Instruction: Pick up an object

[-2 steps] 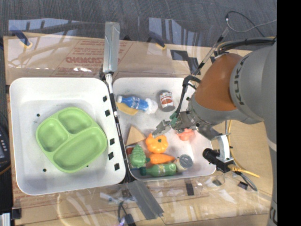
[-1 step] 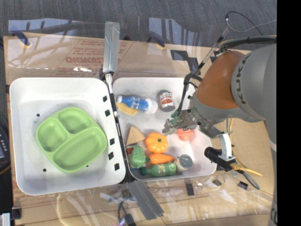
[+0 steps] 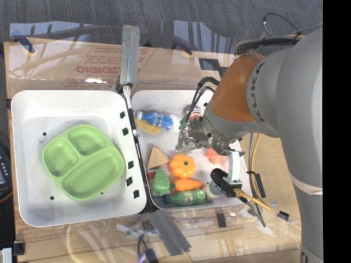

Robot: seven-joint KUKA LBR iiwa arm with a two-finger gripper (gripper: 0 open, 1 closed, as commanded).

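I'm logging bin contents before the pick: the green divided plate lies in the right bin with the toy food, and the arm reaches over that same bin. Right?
Not quite. The green divided plate lies in the left bin, alone, as the camera view shows. The toy food, such as the orange pumpkin and the carrot, is in the right bin, and the arm does reach over that bin.

Left of the claw, a matt green plastic plate (image 3: pixel 83 161); just below it, a glossy, seemingly plastic pumpkin (image 3: pixel 182 166).

Two white bins (image 3: pixel 33 106), one green plate (image 3: pixel 83 161), several toy foods (image 3: pixel 182 166).
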